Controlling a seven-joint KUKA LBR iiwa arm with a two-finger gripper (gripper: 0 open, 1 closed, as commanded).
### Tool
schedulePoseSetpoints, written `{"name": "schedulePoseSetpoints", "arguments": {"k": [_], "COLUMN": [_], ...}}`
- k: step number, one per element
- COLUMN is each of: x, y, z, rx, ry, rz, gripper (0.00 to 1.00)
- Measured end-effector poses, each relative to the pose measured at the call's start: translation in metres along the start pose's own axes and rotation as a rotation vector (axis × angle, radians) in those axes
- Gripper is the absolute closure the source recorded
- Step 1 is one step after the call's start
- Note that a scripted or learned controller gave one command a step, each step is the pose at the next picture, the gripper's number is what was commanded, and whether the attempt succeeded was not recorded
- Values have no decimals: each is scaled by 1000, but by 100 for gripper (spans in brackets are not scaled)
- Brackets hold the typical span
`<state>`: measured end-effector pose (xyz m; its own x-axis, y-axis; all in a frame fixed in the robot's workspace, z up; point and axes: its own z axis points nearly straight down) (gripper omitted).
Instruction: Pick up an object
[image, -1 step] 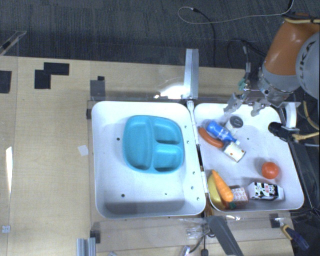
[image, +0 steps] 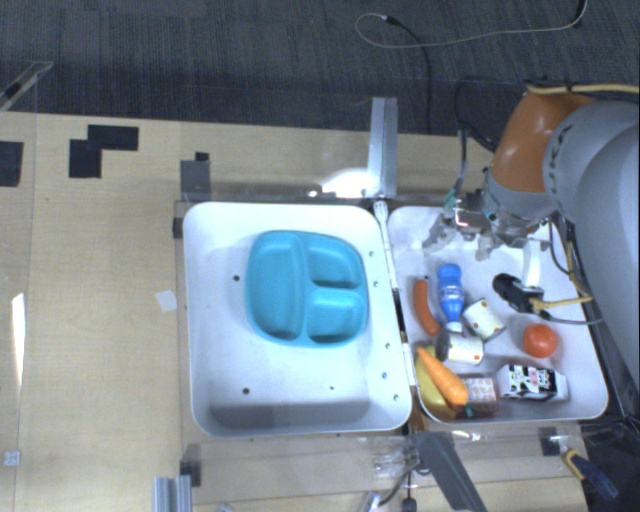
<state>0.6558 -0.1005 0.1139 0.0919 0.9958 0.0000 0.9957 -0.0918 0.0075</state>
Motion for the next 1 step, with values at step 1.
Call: {"name": "schedulePoseSetpoints", "arguments": {"k": [1], "x": [-14], "y": [-56], "z": [24], "rx": [-4], "ry": [1], "rz": [107], "gripper": [0]}}
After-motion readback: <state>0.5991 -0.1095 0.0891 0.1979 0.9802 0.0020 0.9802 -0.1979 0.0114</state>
